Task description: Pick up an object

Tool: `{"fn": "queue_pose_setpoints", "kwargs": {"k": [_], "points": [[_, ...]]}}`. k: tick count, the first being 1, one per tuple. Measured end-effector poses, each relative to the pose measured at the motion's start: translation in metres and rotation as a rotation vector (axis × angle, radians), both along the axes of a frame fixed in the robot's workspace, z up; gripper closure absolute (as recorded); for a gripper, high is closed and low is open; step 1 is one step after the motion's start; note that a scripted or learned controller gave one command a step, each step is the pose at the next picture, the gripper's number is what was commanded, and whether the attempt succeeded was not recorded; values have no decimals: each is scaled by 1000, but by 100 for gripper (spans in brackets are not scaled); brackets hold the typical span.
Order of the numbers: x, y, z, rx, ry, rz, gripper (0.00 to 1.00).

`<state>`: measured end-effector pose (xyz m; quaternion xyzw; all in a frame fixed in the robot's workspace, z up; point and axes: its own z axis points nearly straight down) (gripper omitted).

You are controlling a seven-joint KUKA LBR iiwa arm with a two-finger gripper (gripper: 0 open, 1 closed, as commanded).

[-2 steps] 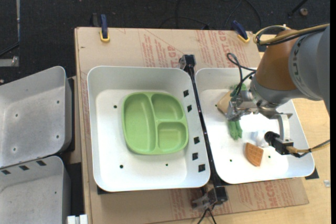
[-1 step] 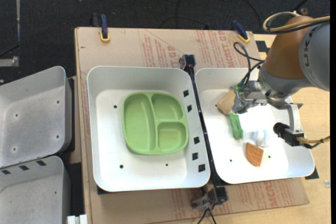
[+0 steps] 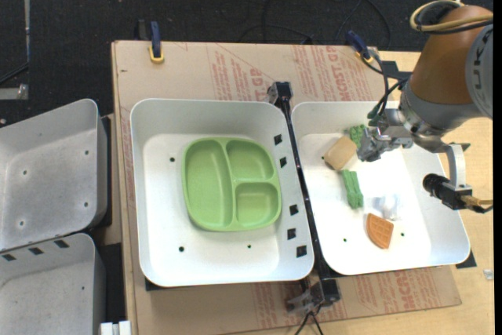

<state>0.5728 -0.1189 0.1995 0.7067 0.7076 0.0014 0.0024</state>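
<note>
My gripper (image 3: 369,147) is down in the right bin (image 3: 439,243), near its back edge. From this angle I can't tell how my jaws stand; wrist and cabling cover them. A small green piece (image 3: 358,134) sits right at the tip, touching or nearly so, but I can't see it pinched, so no grip claimed.

Tan block (image 3: 340,154) is just left of the tip, close enough to crowd it. Green stick (image 3: 352,188) lies just below the block, running toward the front. Further front: a pale clear lump (image 3: 385,205), too faint to identify, and an orange wedge (image 3: 380,231) just beside it. All four are in the right bin, toward its left and middle.

Left bin (image 3: 153,192) holds a green divided tray (image 3: 232,184), lying flat, three compartments. The divider between bins is just left of the block.
</note>
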Motion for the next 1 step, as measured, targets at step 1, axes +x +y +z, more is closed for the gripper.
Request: {"fn": "queue_pose_setpoints", "kwargs": {"k": [1], "points": [[1, 0, 35, 0, 1, 1, 100]]}}
